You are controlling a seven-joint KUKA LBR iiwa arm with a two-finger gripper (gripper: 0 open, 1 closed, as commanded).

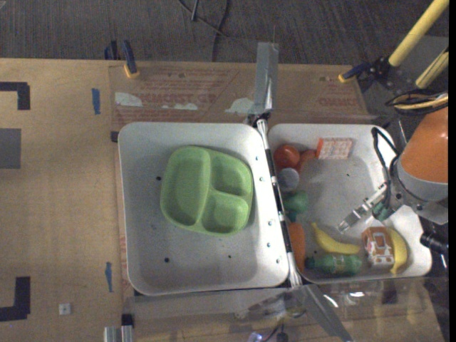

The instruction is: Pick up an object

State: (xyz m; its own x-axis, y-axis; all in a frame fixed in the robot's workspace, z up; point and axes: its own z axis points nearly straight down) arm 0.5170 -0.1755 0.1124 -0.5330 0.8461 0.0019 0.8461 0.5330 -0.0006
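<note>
The right bin (pixel 356 180) holds several objects: a red ball (pixel 287 155), an orange-and-white box (pixel 335 148), a grey round piece (pixel 288 179), a green item (pixel 296 203), a carrot (pixel 297 241), a banana (pixel 336 243), a green bottle (pixel 335 263), a small carton (pixel 377 246) and a second banana (pixel 400 251). My gripper (pixel 356 216) reaches in from the right and hangs over bare bin floor, just above the first banana and left of the carton. Nothing shows in its grasp.
The left bin (pixel 142 248) holds a green divided plate (pixel 207 189). A metal divider (pixel 274 191) separates the two bins. Yellow poles (pixel 420 23) and cables stand at the back right, near the arm's orange band (pixel 431 152).
</note>
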